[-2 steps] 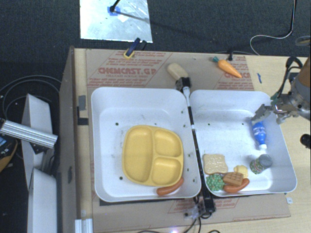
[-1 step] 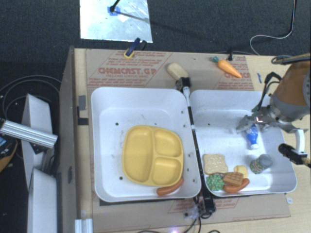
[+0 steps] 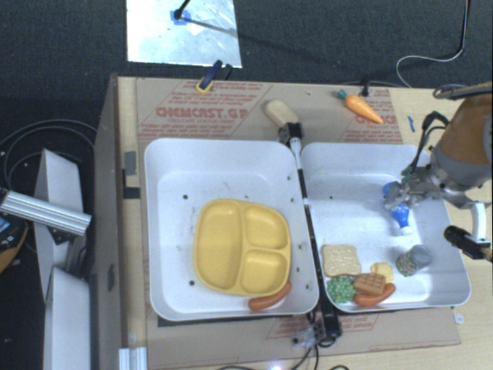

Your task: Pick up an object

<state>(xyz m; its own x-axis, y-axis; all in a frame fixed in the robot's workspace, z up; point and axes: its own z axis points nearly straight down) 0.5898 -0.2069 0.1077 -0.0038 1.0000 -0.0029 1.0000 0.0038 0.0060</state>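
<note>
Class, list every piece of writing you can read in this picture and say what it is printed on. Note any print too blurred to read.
"CHEMCAST GP": red print on the brown board under the bins, behind the left bin.
More red print on the same board behind the right bin: mostly covered, too blurred to read.
Small can in the right bin: label too small to read.

You've got a toy carrot [image 3: 359, 106] lying on the cardboard sheet [image 3: 202, 112] behind the right bin [image 3: 339, 160], and a wooden-handled brush [image 3: 282, 118] resting at the seam between the two bins. Further back there's a blue-and-yellow clip [image 3: 209, 76] at the cardboard's far edge — just beyond it, a shiny metal plate [image 3: 154, 21] on the dark floor. Off to your left — coiled black cables [image 3: 46, 141] and an aluminium rail [image 3: 45, 211].
</note>
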